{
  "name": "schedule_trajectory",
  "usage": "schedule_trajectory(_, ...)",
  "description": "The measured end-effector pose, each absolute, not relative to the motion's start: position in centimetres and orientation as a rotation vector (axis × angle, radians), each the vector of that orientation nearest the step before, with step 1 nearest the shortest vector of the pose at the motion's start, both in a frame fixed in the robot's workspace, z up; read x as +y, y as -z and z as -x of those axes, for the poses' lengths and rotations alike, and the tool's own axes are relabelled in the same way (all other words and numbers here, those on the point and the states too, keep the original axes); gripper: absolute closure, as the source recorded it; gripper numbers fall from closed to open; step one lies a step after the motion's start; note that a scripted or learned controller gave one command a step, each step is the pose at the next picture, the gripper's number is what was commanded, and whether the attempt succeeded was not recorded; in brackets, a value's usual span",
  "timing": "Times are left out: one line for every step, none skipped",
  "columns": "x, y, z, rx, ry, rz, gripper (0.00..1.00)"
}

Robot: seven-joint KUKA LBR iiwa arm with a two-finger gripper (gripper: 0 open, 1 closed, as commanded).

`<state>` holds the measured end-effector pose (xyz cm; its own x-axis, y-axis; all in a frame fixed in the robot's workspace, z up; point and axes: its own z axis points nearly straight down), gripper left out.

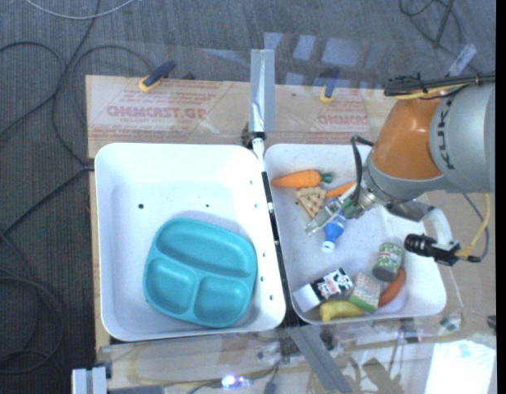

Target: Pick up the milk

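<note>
The milk [332,286] is a small carton with a black and white cow pattern. It lies on its side near the front edge of the right bin [417,306], next to a yellow banana [339,309]. My gripper [335,214] hangs low over the middle of the right bin, behind the milk and well apart from it. It sits just over a small bottle with a blue cap [331,233] and beside a waffle-like cracker [311,200]. The grey and orange arm [413,150] reaches in from the right.
The right bin also holds a carrot [298,179], a small green can [388,258], a red sausage [393,288] and a tan cracker [366,289]. A teal divided plate [201,272] lies in the left bin [121,179]. A bin wall separates the two.
</note>
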<state>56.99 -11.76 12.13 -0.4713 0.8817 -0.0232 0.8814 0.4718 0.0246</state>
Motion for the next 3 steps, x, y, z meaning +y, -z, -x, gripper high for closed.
schedule_trajectory(-18.4, -21.2, -66.8, 2.731, 0.004, -1.553, 0.00)
schedule_trajectory(-17.5, -9.4, -61.1, 2.582, 0.005, -1.796, 0.00)
schedule_trajectory(-10.2, -12.6, -62.5, 2.457, 0.005, -1.965, 0.00)
